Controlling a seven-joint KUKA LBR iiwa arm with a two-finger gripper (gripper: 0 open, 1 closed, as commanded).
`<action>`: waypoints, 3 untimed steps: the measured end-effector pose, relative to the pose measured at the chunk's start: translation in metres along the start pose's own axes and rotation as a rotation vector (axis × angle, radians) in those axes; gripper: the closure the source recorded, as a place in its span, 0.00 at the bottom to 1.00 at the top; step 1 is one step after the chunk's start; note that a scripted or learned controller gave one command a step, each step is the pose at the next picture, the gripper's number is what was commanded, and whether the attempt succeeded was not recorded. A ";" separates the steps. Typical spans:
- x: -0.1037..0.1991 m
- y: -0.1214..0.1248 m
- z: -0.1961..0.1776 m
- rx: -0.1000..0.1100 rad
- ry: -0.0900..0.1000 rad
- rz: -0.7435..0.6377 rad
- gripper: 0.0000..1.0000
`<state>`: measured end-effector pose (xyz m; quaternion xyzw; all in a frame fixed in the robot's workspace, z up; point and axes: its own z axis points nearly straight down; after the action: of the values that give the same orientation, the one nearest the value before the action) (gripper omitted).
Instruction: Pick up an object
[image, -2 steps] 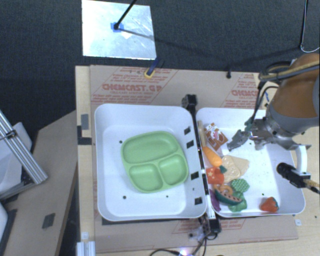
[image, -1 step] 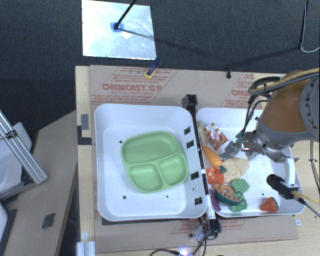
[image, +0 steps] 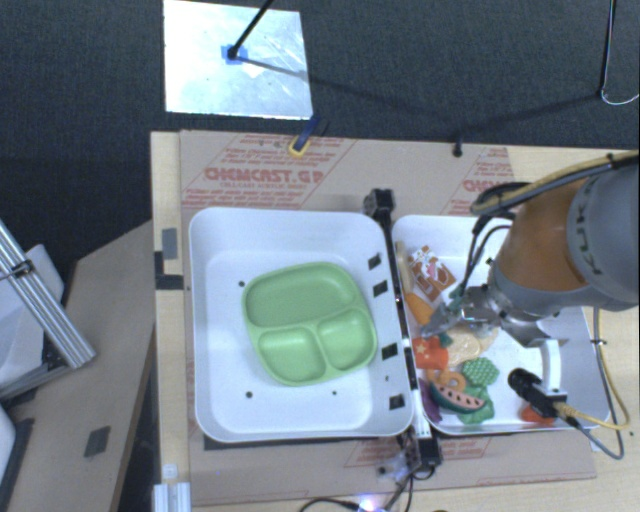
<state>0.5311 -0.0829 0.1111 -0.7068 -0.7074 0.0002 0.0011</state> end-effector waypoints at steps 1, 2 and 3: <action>-0.003 0.004 0.021 -0.015 -0.008 0.002 0.00; -0.003 0.006 0.009 -0.021 -0.007 0.002 1.00; -0.004 0.012 -0.035 -0.007 -0.002 -0.003 1.00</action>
<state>0.5436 -0.0874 0.1464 -0.7058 -0.7084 -0.0015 -0.0020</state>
